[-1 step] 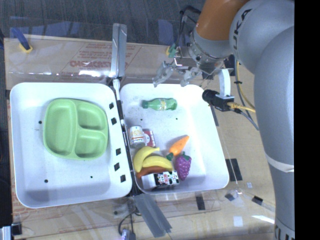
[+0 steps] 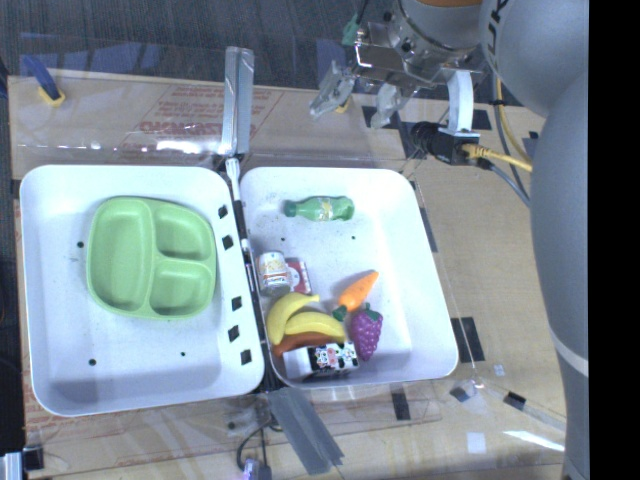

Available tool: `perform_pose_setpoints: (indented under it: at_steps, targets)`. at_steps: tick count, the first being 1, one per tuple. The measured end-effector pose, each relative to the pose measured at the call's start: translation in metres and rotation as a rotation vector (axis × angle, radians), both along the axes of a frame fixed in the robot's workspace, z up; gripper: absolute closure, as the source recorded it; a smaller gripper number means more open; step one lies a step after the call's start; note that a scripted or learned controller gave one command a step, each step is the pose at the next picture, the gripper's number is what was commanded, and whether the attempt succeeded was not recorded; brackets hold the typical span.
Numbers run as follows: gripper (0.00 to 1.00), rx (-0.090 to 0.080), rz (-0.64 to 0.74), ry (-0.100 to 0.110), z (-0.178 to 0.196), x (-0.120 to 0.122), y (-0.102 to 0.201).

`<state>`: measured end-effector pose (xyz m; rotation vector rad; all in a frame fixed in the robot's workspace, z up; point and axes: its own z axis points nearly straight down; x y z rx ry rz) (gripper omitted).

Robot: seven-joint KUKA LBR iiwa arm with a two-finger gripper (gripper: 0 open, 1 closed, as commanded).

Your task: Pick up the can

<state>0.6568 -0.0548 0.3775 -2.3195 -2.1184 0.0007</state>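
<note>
— What's sitting left?
— A smooth green sectioned plate (image 2: 152, 258) in the left bin (image 2: 40, 298).
— The can?
— The small can (image 2: 273, 271) is lying in the right bin (image 2: 420, 298) beside curved bananas (image 2: 300, 320).
— Your fingers?
— My gripper (image 2: 358, 96) is hovering above, spread, holding nothing.

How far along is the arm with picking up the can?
Nothing looks done yet. The small red-and-white can lies in the right white bin, against the left wall, just above the yellow bananas. The two-finger gripper hangs open above the bench beyond the bin's far edge, holding nothing. Left: move over the can, descend, grasp, lift.
</note>
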Motion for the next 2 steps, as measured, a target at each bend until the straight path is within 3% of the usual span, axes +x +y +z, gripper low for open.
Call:
perform_pose_setpoints:
  at_steps: [1, 2]
  targets:
    - [0.00, -0.001, 0.399, -0.001, 0.066, 0.000, 0.065]
    - [0.00, 0.000, 0.812, 0.001, 0.066, -0.051, 0.121]
